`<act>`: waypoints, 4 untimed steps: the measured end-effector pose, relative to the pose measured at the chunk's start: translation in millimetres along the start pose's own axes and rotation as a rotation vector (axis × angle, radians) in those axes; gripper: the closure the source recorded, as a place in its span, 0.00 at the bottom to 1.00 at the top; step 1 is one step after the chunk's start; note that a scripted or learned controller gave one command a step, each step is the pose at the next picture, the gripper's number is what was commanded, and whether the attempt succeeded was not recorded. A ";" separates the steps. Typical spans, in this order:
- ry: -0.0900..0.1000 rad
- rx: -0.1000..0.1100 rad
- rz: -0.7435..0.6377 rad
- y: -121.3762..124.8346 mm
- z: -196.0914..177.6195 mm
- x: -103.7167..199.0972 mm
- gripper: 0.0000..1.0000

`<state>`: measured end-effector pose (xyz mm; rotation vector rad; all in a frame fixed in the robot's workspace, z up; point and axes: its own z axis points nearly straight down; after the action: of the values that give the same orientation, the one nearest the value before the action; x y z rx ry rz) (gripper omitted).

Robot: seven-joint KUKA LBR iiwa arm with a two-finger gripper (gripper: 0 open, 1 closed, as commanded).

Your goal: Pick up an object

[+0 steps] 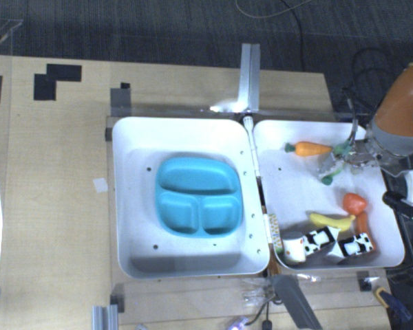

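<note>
Gripper (341,158) hovers at the carrot's (310,149) three o'clock; whether it's spread, I cannot tell. Looks light, stiff, slick, so pinch mid-body.

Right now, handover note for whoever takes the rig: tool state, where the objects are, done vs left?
Tool: low in the right bin, at the carrot's green top; grip state unclear.
Carrot: lying at the bin's far side.
Banana, red-orange piece and two black-and-white toys sit near the front wall.
Blue divided tray: in the left bin.
Done: nothing visibly lifted.
Left: secure one object and raise it.
</note>
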<state>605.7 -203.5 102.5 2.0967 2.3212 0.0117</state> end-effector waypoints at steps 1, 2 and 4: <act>0.002 0.006 0.001 44.4 15.4 24.0 0.00; -0.001 -0.004 -0.007 48.4 1.1 25.5 1.00; 0.003 0.006 -0.049 71.3 -101.8 42.9 0.00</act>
<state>670.8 -153.2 205.1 2.0427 2.3769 0.0066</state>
